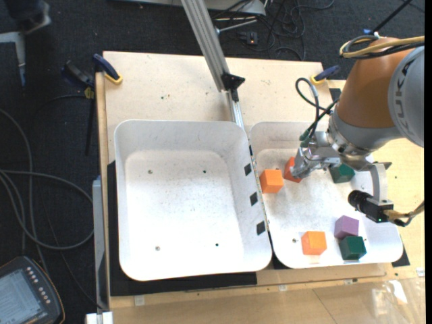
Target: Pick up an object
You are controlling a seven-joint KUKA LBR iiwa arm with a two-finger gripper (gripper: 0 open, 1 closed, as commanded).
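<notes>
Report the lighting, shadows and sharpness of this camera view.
Camera view: even, diffuse light, no hard glare on the white bins; soft shadow under the gripper beside the red block; blocks such as the orange cube have slightly soft edges; the dark floor is dim.

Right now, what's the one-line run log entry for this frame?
phase: reaching | gripper: low in right bin, at red block | grasp: unconfirmed | nearby: orange cube | left bin: untouched

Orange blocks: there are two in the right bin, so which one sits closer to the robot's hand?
The upper orange block, by the bin's left wall, beside the gripper. The other orange block lies near the front edge.
</notes>
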